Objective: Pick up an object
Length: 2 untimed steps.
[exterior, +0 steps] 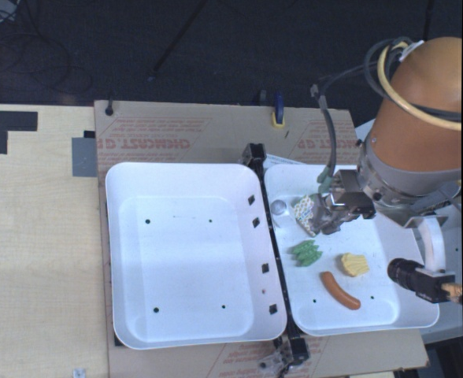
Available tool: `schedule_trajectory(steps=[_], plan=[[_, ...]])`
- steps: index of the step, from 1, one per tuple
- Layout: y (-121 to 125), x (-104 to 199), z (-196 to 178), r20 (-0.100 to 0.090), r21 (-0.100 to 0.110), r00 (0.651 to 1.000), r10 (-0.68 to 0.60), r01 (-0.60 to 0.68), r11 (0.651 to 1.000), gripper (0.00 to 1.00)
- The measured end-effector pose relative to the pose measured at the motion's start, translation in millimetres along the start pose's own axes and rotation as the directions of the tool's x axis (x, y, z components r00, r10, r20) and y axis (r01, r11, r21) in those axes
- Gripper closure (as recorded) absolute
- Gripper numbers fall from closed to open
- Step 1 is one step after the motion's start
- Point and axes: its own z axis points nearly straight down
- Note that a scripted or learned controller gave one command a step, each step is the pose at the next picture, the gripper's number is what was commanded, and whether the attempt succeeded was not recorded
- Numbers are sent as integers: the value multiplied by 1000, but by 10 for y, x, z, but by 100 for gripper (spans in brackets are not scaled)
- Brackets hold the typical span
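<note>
Two bins side by side on a bench; items gathered in the right bin.

The left bin (184,258) and right bin (373,317) are set edge to edge on a board (184,132), clips (253,154) placed along the seam between them. In the right bin, a patterned item (304,209) is found near the seam toward the far side, with a small round piece (279,208) just left of it. The gripper (326,220) is positioned just right of the patterned item. A leafy piece (305,252) lies nearer the camera, a corn piece (354,264) to its right, and a sausage (340,290) nearest the front edge.
</note>
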Motion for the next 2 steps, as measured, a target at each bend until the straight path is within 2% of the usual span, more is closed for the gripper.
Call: schedule_trajectory(steps=[1,2], plan=[[178,506,-97,1,-3,1000,1,-1,1000,100],[275,737,-748,1,-8,1000,2,-2,1000,100]])
